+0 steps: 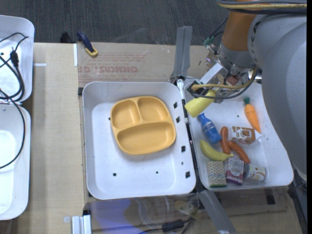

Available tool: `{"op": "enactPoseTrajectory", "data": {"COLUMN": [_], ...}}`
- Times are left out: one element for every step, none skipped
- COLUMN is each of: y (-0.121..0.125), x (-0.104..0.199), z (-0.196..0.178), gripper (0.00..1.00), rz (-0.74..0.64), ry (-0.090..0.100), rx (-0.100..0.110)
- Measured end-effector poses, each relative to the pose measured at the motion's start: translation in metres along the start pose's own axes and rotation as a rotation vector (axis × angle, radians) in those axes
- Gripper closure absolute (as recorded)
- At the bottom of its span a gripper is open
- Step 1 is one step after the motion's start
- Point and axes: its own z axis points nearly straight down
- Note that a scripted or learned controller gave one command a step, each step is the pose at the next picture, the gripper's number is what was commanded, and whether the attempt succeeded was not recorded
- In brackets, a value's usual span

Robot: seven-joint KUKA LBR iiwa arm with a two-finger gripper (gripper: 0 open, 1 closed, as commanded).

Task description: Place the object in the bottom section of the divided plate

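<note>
- Left bin (95, 145), centre of the frame: the yellow divided plate (143, 125) lies flat in its upper half, 2 small sections at the top and 1 wide bottom section (146, 138) toward the lower edge, with nothing in it.
- At the seam between the bins, a pale yellow object (198, 105) sits just below the gripper (214, 89), tilted over the upper left corner of the right bin (280, 150). It looks lifted, but whether it is truly pinched I cannot tell, nor how wide the hand is set.
- Right bin, below that: a blue bottle (208, 128), a banana (214, 151), 2 sausages (231, 143), a carrot (251, 117) and small packets, all lying loose.
- Judgement: this looks like the carry step, just after the pick. The next move calls for travel leftward across the divider and slightly down the frame to above the wide section, then a lowering and release.
</note>
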Motion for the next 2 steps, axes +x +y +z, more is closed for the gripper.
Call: {"op": "enactPoseTrajectory", "data": {"y": [-0.084,-0.115], "x": [0.01,-0.042], "z": [0.04,0.04], "gripper": [1.0,1.0], "rz": [-0.088,0.242], "ry": [0.0,0.0], "rx": [0.0,0.001]}}
